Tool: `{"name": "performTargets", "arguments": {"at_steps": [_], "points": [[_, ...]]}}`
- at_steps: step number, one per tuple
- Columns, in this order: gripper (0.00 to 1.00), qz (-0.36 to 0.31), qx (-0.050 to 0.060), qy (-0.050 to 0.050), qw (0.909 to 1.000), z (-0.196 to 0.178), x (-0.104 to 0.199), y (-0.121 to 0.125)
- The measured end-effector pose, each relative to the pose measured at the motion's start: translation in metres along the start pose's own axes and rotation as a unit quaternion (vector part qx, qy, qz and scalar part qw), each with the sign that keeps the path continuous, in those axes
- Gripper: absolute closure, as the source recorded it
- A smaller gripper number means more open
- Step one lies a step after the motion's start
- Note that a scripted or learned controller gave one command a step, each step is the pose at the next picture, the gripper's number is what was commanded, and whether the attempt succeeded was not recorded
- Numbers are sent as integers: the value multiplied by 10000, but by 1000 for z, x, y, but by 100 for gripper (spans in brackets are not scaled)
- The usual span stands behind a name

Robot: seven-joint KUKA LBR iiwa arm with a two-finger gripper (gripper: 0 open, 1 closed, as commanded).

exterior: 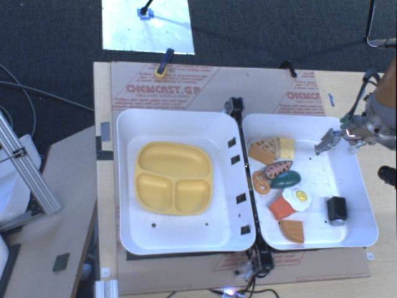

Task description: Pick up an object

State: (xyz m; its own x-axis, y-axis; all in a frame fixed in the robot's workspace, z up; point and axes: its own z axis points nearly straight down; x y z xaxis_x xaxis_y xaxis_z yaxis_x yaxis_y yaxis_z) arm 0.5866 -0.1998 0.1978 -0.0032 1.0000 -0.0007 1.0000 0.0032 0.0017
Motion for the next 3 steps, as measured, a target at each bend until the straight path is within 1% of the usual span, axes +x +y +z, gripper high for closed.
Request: {"name": "performTargets", "arguments": {"at_steps": [1, 2, 3], "points": [[0, 4, 49, 29, 10000, 58, 52, -62], [0, -49, -27, 12, 10000, 11, 123, -26], [0, -34, 1, 19, 10000, -36, 193, -80]]}}
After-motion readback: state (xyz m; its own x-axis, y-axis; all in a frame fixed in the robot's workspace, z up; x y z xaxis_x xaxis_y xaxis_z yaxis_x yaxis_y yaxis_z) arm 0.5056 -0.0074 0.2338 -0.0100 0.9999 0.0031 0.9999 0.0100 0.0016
